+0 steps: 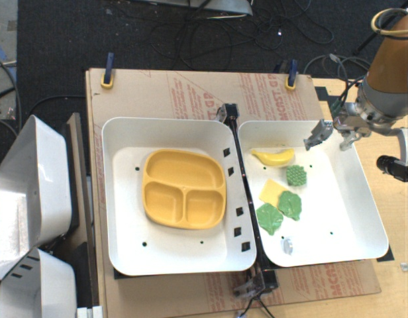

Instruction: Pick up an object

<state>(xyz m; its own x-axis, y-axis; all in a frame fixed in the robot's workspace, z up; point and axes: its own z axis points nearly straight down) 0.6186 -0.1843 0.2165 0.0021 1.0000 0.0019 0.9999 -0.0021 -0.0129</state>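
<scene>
Two white bins (124, 244), one yellow tray (185, 189), one banana (273, 157), one yellow block (271, 191), three green pieces (289, 205).

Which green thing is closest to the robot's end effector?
The small round bumpy green piece, just right of the yellow banana. It lies higher in the right bin, toward the end effector; the two leafy green pieces lie lower down.

— Where's open room in the right bin (363, 204)?
— Its right half is bare. The banana (273, 157), cheese (271, 191) and green pieces (289, 205) crowd the left side beside the divider (242, 181).
</scene>
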